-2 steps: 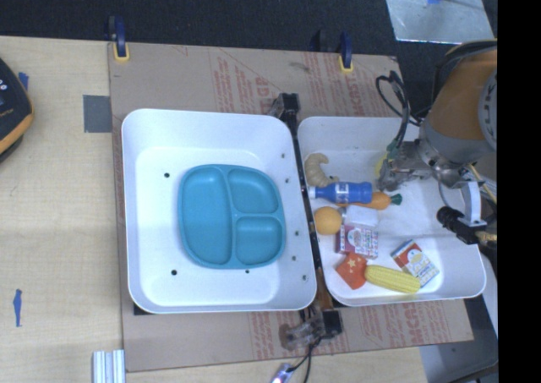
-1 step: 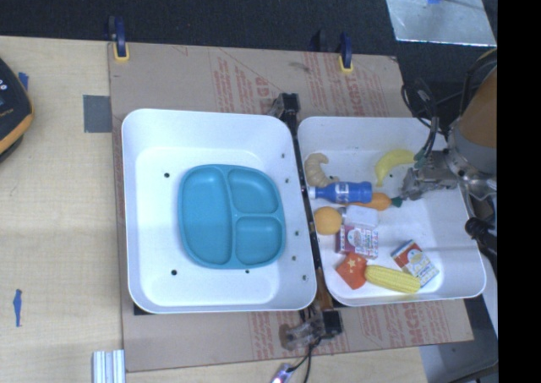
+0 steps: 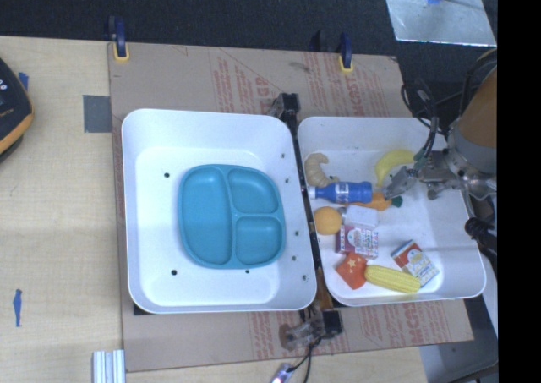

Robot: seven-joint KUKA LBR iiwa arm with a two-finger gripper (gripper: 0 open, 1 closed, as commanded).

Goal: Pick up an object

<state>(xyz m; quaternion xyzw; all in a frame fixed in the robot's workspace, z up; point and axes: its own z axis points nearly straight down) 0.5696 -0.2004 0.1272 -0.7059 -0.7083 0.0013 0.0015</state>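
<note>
Two shallow white bins are set side by side on the bench. The left bin [image 3: 144, 204] holds a blue divided plate [image 3: 231, 214], lying flat near its middle. The right bin [image 3: 456, 276] holds the loose objects: a beige curved piece [image 3: 318, 169] at its upper left, a white bottle with a blue label [image 3: 341, 194] lying on its side, an orange ball [image 3: 327, 220] just below it, a small printed packet [image 3: 360, 239], a red piece [image 3: 352, 270], a corn cob [image 3: 391, 279], a small red and white carton [image 3: 415, 262] and a yellow banana [image 3: 392, 161]. The gripper [image 3: 402, 182] is seen low over the upper part of the right bin, just beside the banana and the bottle's orange end; whether the claw is wide or narrow cannot be told, and nothing is seen held in it
</note>
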